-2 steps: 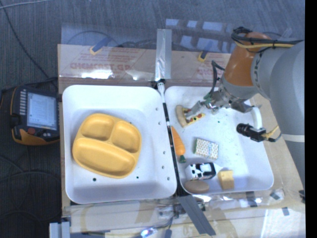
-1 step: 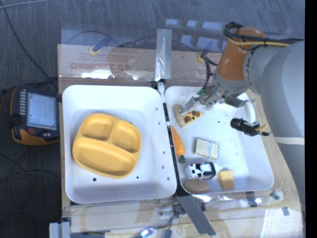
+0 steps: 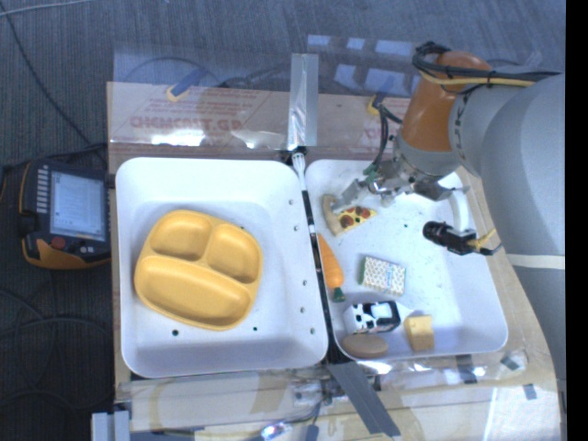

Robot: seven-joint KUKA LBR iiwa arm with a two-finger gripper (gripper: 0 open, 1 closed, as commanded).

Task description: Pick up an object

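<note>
Looking across the bench, I see the grey arm reaching in from the right, bent over the far end of the right bin. The left bin carries a yellow divided tray, well apart from the arm. The gripper hangs at the far left corner of the right bin. I cannot tell from here whether it stands wide or narrow, and I make out nothing held in it. Just on its near side, almost under it, lies a toy pizza slice, its long axis running roughly left to right. I judge that the likeliest pick, needing only a short drop and a slight shift nearward. The carrot lies farther toward me along the bin's left wall, pointing far to near. The checked wafer, cheese block and cow-patterned piece sit well apart at the near end.
</note>
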